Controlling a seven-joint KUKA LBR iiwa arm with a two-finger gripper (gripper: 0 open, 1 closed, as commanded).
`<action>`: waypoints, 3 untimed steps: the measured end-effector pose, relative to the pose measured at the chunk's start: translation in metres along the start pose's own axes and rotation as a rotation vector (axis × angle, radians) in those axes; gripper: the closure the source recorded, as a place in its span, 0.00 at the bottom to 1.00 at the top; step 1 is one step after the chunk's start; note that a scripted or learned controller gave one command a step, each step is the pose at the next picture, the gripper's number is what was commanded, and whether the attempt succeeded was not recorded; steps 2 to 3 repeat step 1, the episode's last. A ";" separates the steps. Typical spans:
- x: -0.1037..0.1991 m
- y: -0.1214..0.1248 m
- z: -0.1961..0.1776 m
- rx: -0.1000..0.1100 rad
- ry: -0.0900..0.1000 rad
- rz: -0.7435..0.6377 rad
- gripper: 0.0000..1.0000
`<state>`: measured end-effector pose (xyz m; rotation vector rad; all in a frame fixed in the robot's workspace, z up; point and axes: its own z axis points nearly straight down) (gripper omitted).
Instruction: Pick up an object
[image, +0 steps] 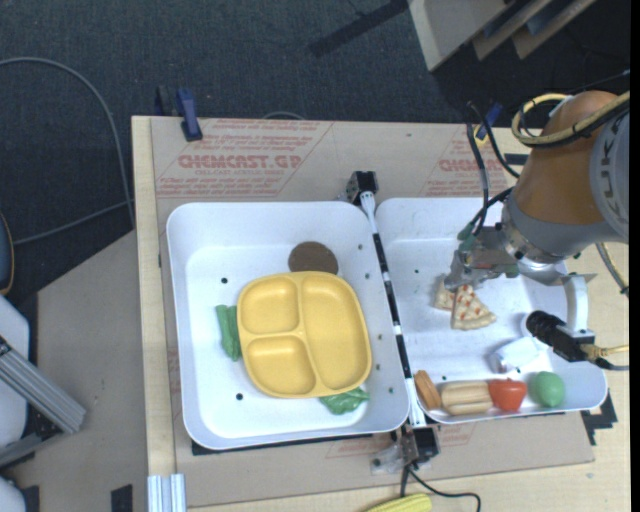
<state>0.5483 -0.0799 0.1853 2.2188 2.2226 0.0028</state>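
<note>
From the overhead camera you see the grey arm's two-finger gripper lowered into the right shallow white bin, right at the upper edge of the triangular toy pizza slice; you cannot tell how it stands or whether it grips anything. Along that bin's near wall lie a tan toy hot dog, a red toy tomato and a green ball, while the left white bin holds a yellow three-compartment plastic plate, a brown disc and green leafy pieces.
</note>
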 end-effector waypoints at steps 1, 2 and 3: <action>0.058 0.010 -0.037 0.001 0.000 0.000 1.00; 0.058 0.010 -0.037 0.001 0.000 0.000 1.00; 0.058 0.010 -0.037 0.001 0.000 0.000 1.00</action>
